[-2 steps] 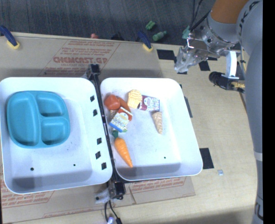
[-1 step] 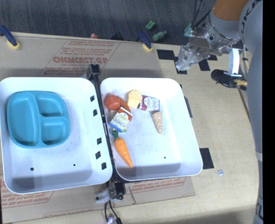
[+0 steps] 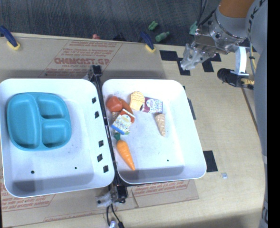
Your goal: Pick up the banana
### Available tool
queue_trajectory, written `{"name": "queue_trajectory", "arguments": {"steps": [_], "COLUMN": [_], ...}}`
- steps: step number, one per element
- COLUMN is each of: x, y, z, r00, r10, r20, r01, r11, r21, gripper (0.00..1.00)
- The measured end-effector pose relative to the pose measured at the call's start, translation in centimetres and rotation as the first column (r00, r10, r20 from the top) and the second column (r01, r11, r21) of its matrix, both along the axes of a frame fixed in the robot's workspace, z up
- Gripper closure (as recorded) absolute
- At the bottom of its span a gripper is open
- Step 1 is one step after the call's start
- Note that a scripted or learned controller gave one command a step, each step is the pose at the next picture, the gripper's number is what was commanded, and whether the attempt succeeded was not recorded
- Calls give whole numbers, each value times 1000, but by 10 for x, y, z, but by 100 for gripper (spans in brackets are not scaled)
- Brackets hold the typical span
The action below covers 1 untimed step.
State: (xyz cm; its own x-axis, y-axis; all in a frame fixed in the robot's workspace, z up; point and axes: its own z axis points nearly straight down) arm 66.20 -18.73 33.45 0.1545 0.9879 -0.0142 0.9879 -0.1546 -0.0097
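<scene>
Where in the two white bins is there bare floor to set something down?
Left white bin: bare along the front and right of the blue divided plastic plate. Right white bin: bare front-right floor, past the pale bread-like piece. Crowded at its back-left, around the orange carrot and red tomato.

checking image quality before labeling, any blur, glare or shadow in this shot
Camera view: gripper at upper right is soft and smeared; right bin contents are coarse, labels unreadable; a soft shadow lies along the near inner wall of the left bin; no strong glare.
</scene>
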Motion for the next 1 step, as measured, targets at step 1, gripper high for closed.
{"name": "queue_trajectory", "arguments": {"steps": [1], "x": [0], "y": [0], "z": [10], "r00": [1000], "r10": [4], "r20": [1], "r01": [-4], "r11": [1000], "r21": [-1], "gripper": [100]}}
